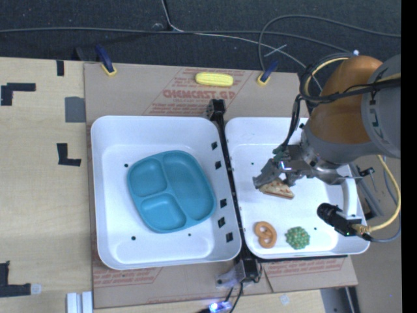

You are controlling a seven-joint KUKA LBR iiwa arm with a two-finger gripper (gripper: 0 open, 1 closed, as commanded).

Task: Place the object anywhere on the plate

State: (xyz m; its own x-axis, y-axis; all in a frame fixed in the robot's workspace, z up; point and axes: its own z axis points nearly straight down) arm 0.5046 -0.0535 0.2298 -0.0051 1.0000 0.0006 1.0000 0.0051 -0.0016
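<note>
Our fingers (pixel 273 175) hang low in the right bin (pixel 247 135), directly over the toy pizza slice (pixel 279 189), which lies just at their six o'clock with its long axis running nine to three. We cannot tell whether they are spread or closed on it. At six o'clock from the slice sit a pretzel (pixel 265 234) and a green broccoli piece (pixel 298 237). The blue divided plate (pixel 171 190) waits in the left bin (pixel 104 135), at nine o'clock, well apart.
</note>
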